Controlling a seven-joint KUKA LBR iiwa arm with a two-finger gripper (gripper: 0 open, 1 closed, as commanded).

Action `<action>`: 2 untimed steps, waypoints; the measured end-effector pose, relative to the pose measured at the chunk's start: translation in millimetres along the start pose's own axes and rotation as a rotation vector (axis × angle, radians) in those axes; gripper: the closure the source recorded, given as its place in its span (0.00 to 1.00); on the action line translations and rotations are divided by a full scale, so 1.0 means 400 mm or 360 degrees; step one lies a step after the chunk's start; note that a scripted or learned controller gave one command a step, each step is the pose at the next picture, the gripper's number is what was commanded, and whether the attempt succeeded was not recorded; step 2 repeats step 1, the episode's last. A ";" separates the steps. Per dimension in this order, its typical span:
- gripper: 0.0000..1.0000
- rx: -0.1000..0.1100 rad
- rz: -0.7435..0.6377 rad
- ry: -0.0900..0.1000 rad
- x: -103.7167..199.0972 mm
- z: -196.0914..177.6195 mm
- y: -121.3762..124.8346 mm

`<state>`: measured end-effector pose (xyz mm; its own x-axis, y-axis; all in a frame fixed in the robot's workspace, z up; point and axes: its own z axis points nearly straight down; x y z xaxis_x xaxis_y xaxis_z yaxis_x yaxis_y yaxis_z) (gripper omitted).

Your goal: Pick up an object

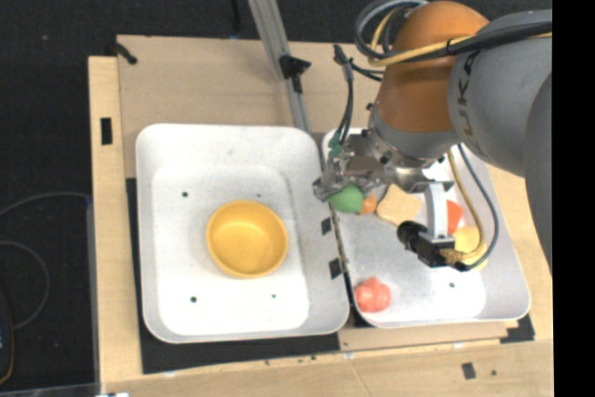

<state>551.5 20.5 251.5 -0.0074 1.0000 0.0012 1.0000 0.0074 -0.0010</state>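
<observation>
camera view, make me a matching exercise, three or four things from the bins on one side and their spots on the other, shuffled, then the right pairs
Things:
1. yellow bowl
2. green ball
3. pink-red ball
4. orange-red object

Places:
A. right bin, near its front left corner
B. middle of the left bin
C. right bin, far side, partly hidden by cables
D. just under the gripper, by the divide between the bins

Pairs: 1-B, 2-D, 3-A, 4-C
</observation>
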 end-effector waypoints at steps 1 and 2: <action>1.00 -0.0003 -0.0003 0.0002 0.130 -0.012 -0.021; 1.00 -0.0003 -0.0003 0.0002 0.130 -0.012 -0.021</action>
